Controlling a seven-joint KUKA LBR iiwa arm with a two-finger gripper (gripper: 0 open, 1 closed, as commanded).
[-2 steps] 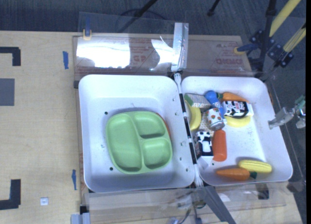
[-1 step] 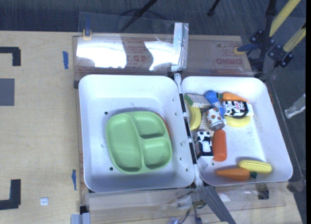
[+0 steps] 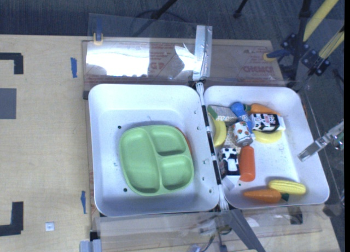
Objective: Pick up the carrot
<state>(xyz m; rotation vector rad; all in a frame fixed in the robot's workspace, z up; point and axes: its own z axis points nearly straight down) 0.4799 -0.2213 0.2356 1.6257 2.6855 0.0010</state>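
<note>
Notably, carrot (image 3: 263, 195): orange, tapered, lying flat near right bin (image 3: 306, 136) front wall.

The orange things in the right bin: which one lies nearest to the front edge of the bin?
The carrot with the green tip, lying flat beside the yellow corn. The orange cylinder sits mid-bin, and another orange piece lies at the back.

— Any room in the right bin (image 3: 306, 136)?
— I see bare floor along its right side; toys crowd the left; corn (image 3: 286, 186) lies touching the carrot (image 3: 262, 195).
</note>
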